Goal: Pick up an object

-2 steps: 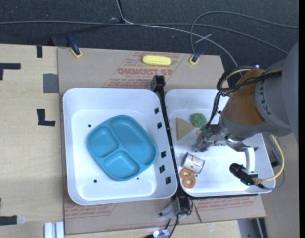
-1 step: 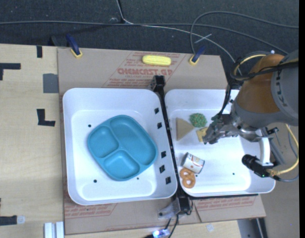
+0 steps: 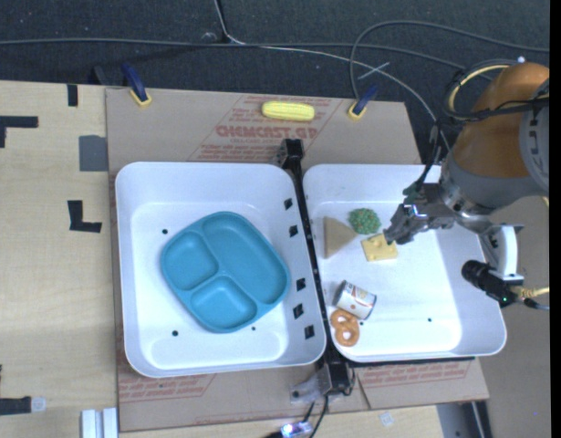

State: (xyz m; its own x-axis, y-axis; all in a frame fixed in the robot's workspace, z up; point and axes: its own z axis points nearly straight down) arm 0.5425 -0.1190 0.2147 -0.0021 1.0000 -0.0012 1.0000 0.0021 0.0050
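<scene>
The right bin [image 3: 444, 336] holds a green broccoli piece [image 3: 363, 219], a yellow cheese block [image 3: 380, 249], a tan wedge [image 3: 337, 236], a small can lying on its side [image 3: 356, 298] and an orange pretzel-like ring [image 3: 345, 328]. My gripper [image 3: 400, 229] comes in from the right and hangs just right of the cheese block and the broccoli, close above the bin floor. Its dark fingers point down-left toward the cheese. I see nothing between them.
The left bin [image 3: 139, 190] holds a blue divided plate [image 3: 224, 270]. A yellow banana-like object [image 3: 287, 110] lies on the cardboard behind the bins. Black clips run along the divider [image 3: 300, 235] between the bins. Cables arch over the back right.
</scene>
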